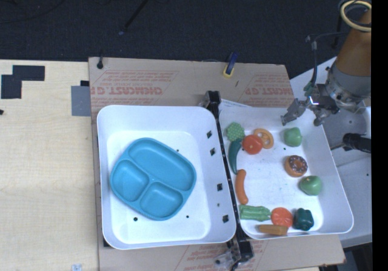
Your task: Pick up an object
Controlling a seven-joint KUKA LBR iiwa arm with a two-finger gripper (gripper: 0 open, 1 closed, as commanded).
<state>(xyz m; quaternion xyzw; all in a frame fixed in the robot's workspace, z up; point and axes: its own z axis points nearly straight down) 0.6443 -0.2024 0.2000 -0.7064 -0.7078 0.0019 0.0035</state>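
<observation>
1. On your left, the left bin [115, 124] holds a blue divided plate [153, 177], fully in view.
2. The right bin [339, 203] carries toy food — a tomato [252, 144], pretzel [264, 137], chocolate donut [296, 165] and a green apple [293, 137]; the pieces at its near edge overlap and are hard to name.
3. The gripper [306, 115] hangs over the bin's far right corner, just above that apple, fingers spread and holding nothing — the arm is cut off at the right.

The cardboard sheet [151, 85] under the white bins [106, 142] bears red printing (upside down, mirrored), too blurred to read reliably.
</observation>
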